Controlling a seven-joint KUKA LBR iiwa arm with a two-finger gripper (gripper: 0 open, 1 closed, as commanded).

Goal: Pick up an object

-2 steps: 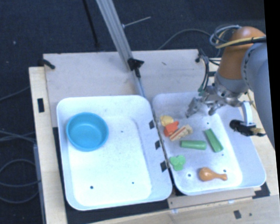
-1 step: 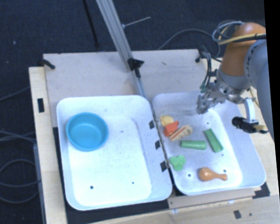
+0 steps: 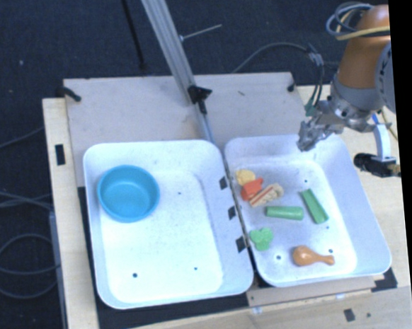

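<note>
The objects to pick lie in the right bin, all below and to the left of the claw. Nearest to the claw, down and to the left, is a small group: a yellow piece, a red piece touching it from below, and a tan, striped piece just beside the red one. Almost straight below the claw lies a green block, tilted, and to its left a green cylinder lies nearly flat. Further down and left, close to the inner wall of the bin, sits a light green lumpy toy. Farthest below the claw is an orange toy with a narrow end, maybe a drumstick shape.

The claw hangs over the upper edge of the right bin, apart from all these objects, and nothing is between its fingers. If the fingers are apart or together, I cannot tell; they are too small and blurred.

Far to the left of the claw, in the left bin, stands a blue bowl. Both bins rest on the worktop. A metal pole rises up and to the left of the claw.
</note>
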